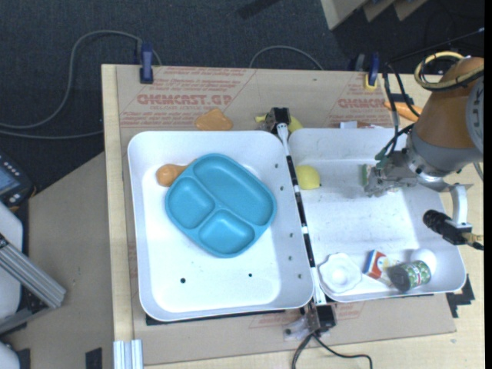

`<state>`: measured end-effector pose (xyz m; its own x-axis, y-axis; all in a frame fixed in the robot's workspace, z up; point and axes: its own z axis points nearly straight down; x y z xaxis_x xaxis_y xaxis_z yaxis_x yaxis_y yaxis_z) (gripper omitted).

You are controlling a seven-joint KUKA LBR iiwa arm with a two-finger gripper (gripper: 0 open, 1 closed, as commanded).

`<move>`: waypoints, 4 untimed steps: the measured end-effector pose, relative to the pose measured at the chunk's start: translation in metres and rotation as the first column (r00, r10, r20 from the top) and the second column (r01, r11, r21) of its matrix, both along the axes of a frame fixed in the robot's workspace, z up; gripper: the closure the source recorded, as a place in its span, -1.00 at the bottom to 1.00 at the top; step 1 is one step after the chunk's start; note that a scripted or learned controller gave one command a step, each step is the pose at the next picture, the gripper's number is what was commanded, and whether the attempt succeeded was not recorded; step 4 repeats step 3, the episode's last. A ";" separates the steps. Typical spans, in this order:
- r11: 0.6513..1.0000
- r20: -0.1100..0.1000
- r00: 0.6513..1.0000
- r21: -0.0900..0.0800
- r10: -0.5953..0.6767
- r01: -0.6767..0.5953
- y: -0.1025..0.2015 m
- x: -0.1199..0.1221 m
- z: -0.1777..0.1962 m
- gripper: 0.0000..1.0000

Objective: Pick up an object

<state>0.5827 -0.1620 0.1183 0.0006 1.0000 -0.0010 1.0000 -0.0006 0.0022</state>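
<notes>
Gripper [374,177] low in right bin [361,221], jaw state can't tell. Nearest target: yellow lemon-like ball [308,177] against the bin's left wall; looks light, smooth, rolls easily — pinch across its middle.

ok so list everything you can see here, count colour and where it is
white bins: 2, white, side by side on the bench
divided plate: 1, blue, middle of left bin
orange object: 1, orange, left bin, partly under the plate's left edge
yellow object: 1, yellow, right bin, by the divider
white round object: 1, white, right bin's near left corner
small carton: 1, red, white and blue, right bin's near edge
can: 1, green and white label, lying beside the carton
clamps: 2, blue, bench's far edge
arm: 1, grey with orange band, over right bin
gripper: 1, grey, over right bin's far part
</notes>
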 end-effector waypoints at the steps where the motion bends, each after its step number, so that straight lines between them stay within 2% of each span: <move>1: 1.000 -0.003 1.000 0.002 0.001 -0.001 0.018 -0.025 0.039 1.00; 2: 1.000 0.002 1.000 0.002 0.007 -0.007 0.095 -0.018 0.068 1.00; 3: 1.000 0.000 1.000 0.003 0.008 -0.008 0.171 -0.008 0.066 1.00; 4: 1.000 0.000 1.000 0.003 0.008 -0.008 0.171 -0.008 0.066 1.00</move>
